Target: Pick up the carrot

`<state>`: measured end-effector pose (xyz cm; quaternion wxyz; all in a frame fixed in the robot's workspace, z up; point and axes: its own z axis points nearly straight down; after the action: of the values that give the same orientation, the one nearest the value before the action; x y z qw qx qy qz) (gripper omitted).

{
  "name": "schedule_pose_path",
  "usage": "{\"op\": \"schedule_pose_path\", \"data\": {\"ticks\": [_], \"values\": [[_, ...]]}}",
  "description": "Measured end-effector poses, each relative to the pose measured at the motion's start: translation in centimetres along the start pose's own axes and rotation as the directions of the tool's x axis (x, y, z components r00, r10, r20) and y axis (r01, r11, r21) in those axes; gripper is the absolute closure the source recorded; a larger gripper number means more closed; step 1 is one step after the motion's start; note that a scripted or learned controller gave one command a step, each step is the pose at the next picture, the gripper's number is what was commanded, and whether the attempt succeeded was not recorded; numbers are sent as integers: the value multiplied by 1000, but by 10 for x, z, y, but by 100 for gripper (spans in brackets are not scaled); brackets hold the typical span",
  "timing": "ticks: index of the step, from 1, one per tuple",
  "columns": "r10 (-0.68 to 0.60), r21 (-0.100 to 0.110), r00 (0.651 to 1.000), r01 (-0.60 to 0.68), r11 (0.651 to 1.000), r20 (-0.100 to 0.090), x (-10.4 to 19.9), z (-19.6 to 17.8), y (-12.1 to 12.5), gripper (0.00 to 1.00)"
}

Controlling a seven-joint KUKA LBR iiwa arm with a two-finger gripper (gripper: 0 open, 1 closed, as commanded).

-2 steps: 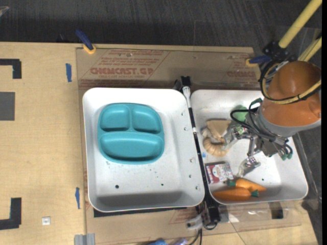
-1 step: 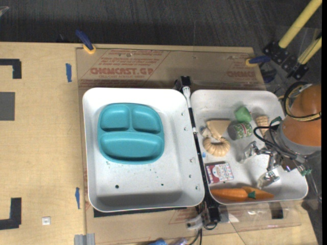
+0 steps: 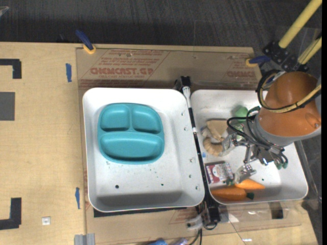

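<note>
— Where does the arm (image 3: 288, 106) stand?

— It reaches in from the right over the right bin (image 3: 301, 180), its orange band uppermost and its wrist pointing down, the tool (image 3: 249, 168) low above the bin floor.

— And the carrot (image 3: 237, 189)?

— Just below the tool, lying flat along the bin's near wall; its upper edge seems to meet the fingertips. The fingers look slightly apart, though cables blur them. A teal plate (image 3: 132, 132) sits well to the tool's left, in the other bin (image 3: 97, 152).
</note>
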<state>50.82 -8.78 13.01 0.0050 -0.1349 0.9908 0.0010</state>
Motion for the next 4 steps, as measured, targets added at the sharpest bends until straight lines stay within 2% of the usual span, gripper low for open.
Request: {"op": "schedule_pose_path", "data": {"ticks": [1,2,3,4], "values": [[-233,7,972,233,972,2,32,39,-64,0],[-381,10,925,381,925,1,30,39,-54,0],[-617,11,787,617,787,5,32,39,-58,0],[-820,14,573,820,573,3,39,39,-58,0]]}}
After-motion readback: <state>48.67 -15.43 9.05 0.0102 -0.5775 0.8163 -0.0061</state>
